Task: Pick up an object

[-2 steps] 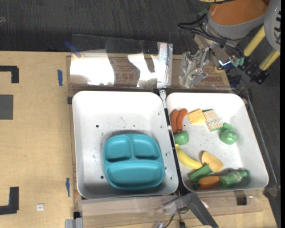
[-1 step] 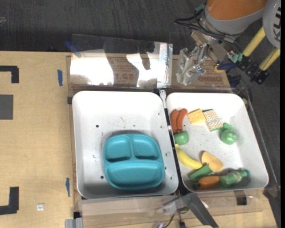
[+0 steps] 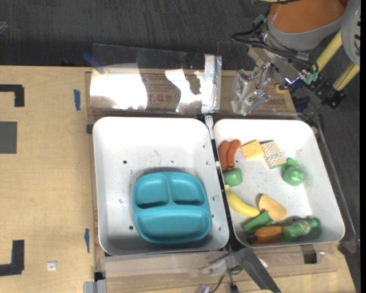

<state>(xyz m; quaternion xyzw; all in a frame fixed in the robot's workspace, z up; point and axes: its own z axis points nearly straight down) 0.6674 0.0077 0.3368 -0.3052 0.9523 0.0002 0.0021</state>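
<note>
My gripper (image 3: 247, 101) hangs above the back rim of the right bin (image 3: 320, 171), near its left corner. Its fingers stand open with nothing between them. Below it in that bin lie several toy foods: a red-orange sausage pair (image 3: 230, 153), a yellow cheese block (image 3: 251, 150), a speckled cracker (image 3: 273, 153), a green apple (image 3: 293, 173), a small green piece (image 3: 233, 177), a banana (image 3: 241, 205), an orange wedge (image 3: 272, 207), a carrot (image 3: 267, 232) and a green bottle (image 3: 300, 228).
The left bin (image 3: 114, 149) holds a teal divided tray (image 3: 170, 206) in its front half. A clear plastic sheet (image 3: 148, 86) stands behind the bins. The arm's orange band (image 3: 303, 14) and its cables are at the top right.
</note>
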